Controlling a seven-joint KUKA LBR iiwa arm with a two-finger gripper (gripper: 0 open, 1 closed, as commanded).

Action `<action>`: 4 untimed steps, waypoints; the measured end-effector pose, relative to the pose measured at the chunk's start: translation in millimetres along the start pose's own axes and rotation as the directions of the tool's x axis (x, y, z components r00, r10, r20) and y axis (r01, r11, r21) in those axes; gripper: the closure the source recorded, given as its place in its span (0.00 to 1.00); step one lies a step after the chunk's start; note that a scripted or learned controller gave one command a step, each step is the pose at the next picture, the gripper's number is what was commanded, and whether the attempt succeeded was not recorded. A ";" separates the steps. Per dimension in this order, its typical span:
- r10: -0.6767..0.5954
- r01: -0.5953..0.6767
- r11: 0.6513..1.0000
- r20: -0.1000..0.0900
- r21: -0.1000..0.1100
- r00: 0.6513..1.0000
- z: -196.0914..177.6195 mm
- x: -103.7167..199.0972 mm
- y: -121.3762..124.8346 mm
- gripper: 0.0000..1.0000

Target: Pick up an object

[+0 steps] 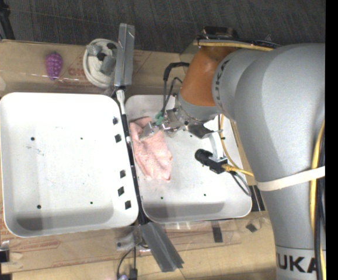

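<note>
I see claw (157, 125) over right bin (215, 206), touching pink cloth (152, 154) top edge; grip state unreadable.

A: Setting?
B: Robotics lab. KUKA-marked arm (279, 156) over two white bins (58, 156); cardboard-covered bench (17, 57), dark carpet beyond the arm, loose cables (239, 171) beside its wrist.
</note>
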State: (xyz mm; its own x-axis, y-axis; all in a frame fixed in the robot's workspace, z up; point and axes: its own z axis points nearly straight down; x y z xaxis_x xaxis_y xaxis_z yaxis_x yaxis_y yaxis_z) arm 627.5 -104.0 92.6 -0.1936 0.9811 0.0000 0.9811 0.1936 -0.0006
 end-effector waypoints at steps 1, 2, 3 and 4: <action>-0.116 0.116 0.993 0.001 -0.001 0.993 -0.7 -6.5 29.4 0.00; -0.126 0.126 0.992 -0.001 0.001 0.992 0.2 5.3 -71.6 0.00; -0.069 0.069 0.998 0.002 0.000 0.998 -0.2 7.0 -10.8 0.00; -0.069 0.069 0.998 0.001 0.000 0.998 -0.2 6.9 -10.8 0.00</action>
State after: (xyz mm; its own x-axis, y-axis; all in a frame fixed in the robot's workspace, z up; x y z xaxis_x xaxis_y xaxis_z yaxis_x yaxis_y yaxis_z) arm 615.5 -99.4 92.8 -0.2608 0.9654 -0.0015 0.9654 0.2608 -0.0002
